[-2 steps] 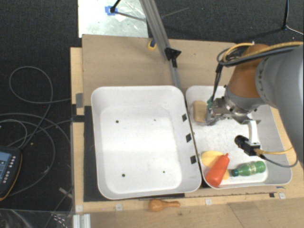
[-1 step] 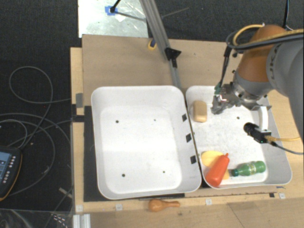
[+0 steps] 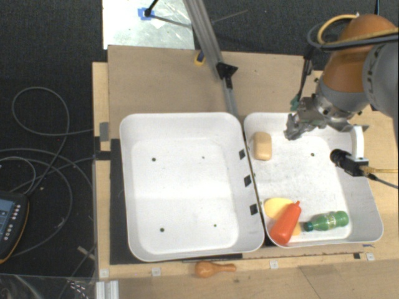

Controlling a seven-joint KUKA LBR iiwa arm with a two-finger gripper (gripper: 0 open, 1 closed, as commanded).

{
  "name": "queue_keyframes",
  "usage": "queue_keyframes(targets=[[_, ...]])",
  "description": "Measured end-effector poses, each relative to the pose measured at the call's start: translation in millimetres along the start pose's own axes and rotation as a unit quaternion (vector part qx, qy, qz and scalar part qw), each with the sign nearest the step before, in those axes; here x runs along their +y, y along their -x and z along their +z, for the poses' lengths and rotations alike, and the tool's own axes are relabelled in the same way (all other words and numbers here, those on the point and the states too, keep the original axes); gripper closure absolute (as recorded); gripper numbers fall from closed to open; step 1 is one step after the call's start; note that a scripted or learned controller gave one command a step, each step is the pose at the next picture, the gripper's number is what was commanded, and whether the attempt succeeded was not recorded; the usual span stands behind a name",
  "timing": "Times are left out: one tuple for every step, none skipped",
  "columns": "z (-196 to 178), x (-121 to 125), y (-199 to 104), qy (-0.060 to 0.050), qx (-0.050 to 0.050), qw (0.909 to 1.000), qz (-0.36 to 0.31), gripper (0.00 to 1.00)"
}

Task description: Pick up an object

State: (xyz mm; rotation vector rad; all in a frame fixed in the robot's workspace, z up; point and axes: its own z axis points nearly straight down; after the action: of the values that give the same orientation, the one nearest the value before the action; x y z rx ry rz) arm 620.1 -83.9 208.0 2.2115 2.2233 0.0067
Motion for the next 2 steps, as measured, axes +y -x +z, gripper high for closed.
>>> queue_keyframes(targets=[[-47.9, 9.3, 3.7, 0.000, 0.000, 1.0000, 0.000, 1.00], [-42.0, -2.2, -38.3, -0.003, 0.001, 1.0000, -0.002, 1.00]])
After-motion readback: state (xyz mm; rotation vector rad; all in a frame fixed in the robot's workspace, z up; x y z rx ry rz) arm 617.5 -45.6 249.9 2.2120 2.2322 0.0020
